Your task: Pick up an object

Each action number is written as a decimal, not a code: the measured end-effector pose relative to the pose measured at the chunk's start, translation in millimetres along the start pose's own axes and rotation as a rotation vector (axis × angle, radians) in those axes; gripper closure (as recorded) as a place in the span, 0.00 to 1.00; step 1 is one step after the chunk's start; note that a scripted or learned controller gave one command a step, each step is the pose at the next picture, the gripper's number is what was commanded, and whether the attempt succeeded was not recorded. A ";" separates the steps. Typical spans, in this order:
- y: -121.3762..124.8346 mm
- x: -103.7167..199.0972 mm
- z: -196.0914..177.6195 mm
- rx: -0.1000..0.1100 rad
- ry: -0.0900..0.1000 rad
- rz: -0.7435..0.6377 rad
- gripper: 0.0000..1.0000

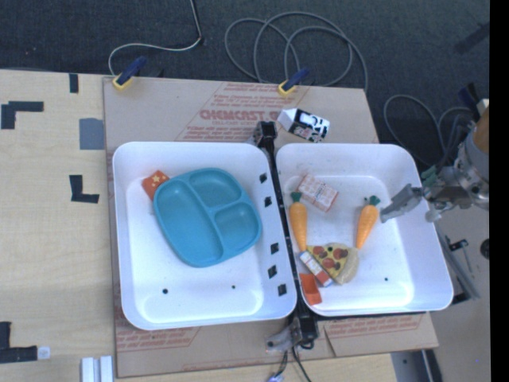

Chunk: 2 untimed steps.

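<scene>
The right bin (398, 293) holds two toy carrots: one (298, 217) near its left wall and one (366, 221) right of the middle. A pink box (317, 192) lies at the back. A pizza slice (337, 261) and a small red block (312, 293) lie at the front. My gripper (396, 204) hangs over the bin's right side, just right of the second carrot, with nothing seen in it.
The left bin (191, 301) holds a blue divided plate (208, 215) and an orange-red block (154, 184) by its back left corner. A small white and black box (305, 124) lies on the cardboard behind the bins. Cables loop across the dark floor (286, 46).
</scene>
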<state>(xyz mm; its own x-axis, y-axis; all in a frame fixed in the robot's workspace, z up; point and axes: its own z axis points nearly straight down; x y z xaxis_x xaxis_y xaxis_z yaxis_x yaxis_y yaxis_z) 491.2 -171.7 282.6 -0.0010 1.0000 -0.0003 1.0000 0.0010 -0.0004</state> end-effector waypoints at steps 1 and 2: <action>56.4 21.1 195.6 -0.006 0.000 -0.001 0.00; 134.9 40.6 196.5 0.000 0.000 -0.002 0.00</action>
<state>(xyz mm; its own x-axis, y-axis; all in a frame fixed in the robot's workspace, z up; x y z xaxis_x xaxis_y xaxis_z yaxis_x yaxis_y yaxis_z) 626.0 -131.0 86.1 -0.0029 1.0000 -0.0007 1.0000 0.0029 0.0000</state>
